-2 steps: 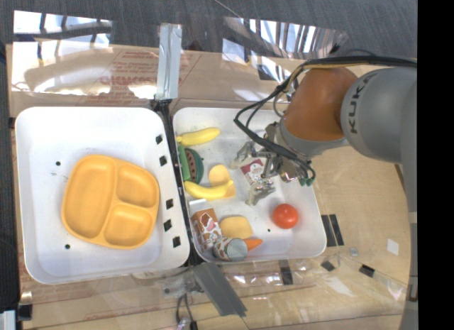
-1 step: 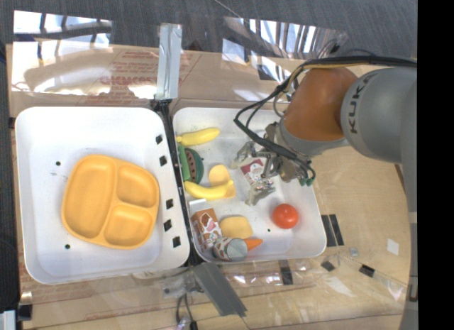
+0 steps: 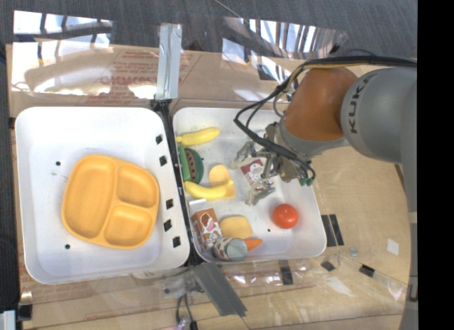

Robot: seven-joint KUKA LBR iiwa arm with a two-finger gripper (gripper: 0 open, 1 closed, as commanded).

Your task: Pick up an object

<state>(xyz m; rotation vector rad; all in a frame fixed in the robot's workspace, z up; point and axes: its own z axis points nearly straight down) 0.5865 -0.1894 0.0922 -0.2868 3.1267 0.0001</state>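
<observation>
Bench with two shallow white bins side by side. The grey arm (image 3: 376, 112) enters from the right, its orange band (image 3: 319, 105) lying above the far right part of the right bin (image 3: 312, 231), with black cables looping off the wrist. The wrist points down and left into that bin, and the gripper (image 3: 261, 179) hangs over the bin's middle; from this angle one cannot tell whether its tips are apart or together, nor whether anything sits between them. A small red-and-white packet (image 3: 253, 168) lies right at the gripper.

The left bin (image 3: 35, 137) holds a yellow divided tray (image 3: 110, 201), well apart from the arm.

Contents of the right bin: a banana (image 3: 200, 137) at the far left; a second banana (image 3: 209, 191) nearer, beside a green-and-red slice (image 3: 191, 165) at the left wall; a printed carton (image 3: 206, 226) at the near left; a pale yellow lump (image 3: 237, 226); a red tomato (image 3: 285, 216) near and right of the gripper; a grey can end (image 3: 236, 249) and an orange carrot piece (image 3: 253, 244) at the near wall.
</observation>
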